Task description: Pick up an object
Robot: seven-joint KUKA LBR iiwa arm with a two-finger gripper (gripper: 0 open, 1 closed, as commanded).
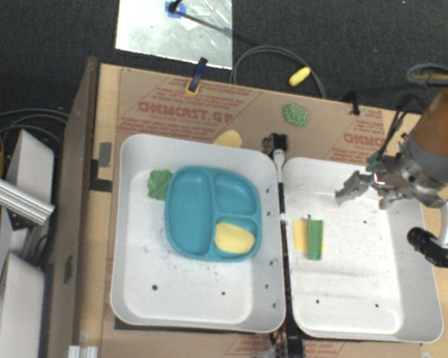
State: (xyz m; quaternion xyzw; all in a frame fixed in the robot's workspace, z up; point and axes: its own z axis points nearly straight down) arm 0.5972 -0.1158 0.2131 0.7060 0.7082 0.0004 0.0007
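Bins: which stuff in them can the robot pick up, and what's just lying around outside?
For the job: hand, yellow-and-green block, yellow piece, blue tray, green leafy piece.

Lying about: green ball, yellow piece behind the bins, yellow plug.

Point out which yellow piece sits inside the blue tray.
The yellow lump in the blue tray's lower right compartment. The yellow strip lies in the right bin beside a green block.

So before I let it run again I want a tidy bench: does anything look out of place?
Yes. Three small pieces sit outside the bins on the cardboard behind them: a green round piece, a yellow piece near the cable, and another yellow piece against the left bin's far rim. Inside the bins nothing looks spilled.
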